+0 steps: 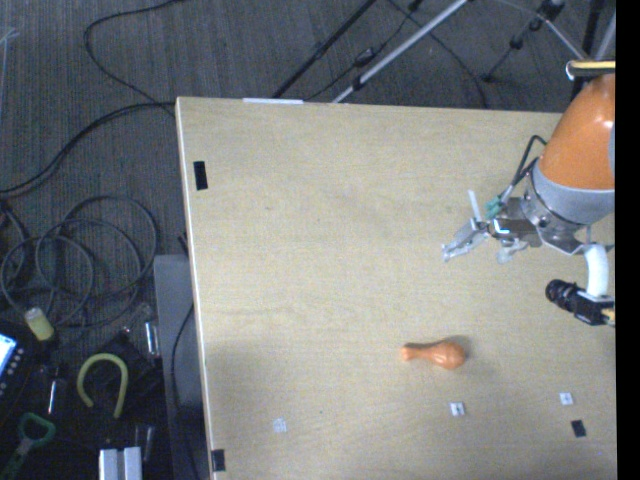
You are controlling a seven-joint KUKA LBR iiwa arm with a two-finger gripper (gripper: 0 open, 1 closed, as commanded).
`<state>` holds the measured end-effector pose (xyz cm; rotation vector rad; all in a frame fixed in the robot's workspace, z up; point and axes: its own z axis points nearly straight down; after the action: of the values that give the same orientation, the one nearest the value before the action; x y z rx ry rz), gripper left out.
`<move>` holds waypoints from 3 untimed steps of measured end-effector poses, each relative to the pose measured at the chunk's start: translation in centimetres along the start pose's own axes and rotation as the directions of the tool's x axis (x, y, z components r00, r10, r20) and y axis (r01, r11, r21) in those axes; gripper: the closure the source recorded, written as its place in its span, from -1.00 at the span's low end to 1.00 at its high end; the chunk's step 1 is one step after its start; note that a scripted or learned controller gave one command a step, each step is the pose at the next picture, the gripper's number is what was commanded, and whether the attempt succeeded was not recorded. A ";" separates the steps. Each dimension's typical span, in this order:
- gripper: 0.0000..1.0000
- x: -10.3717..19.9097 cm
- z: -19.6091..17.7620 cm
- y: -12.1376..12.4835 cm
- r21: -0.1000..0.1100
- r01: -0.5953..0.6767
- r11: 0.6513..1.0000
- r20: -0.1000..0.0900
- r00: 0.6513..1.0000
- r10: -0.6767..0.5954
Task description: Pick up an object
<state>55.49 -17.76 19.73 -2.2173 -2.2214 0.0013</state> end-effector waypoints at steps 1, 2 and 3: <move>-1.00 -3.6 -4.7 5.2 -0.002 0.024 1.000 0.003 1.000 -0.024; -1.00 -4.5 11.3 9.5 0.000 0.270 0.963 0.004 0.963 -0.270; -1.00 2.1 11.3 10.3 -0.001 0.411 0.912 0.003 0.912 -0.411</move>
<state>65.73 -15.67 8.40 -1.7027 -2.6403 0.0013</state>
